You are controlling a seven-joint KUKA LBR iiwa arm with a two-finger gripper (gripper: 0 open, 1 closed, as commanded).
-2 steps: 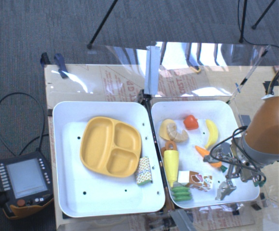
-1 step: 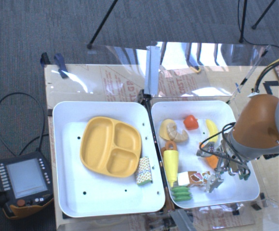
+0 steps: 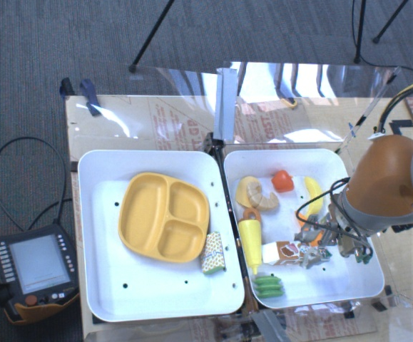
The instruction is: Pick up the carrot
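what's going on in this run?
The KUKA arm reaches in from the right over the right bin, its claw low beside a small brown and white carton. The same bin holds a yellow bottle, a red piece, a banana, a tan piece and a green item. The left bin has a yellow divided plate. Nothing visibly gripped.

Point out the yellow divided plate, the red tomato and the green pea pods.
yellow divided plastic plate (image 3: 165, 217), camera view, on the ridge between its compartments.
small round red tomato (image 3: 282, 181), camera view, on its middle.
green pea pods (image 3: 268, 286), camera view, on the bunch's middle.
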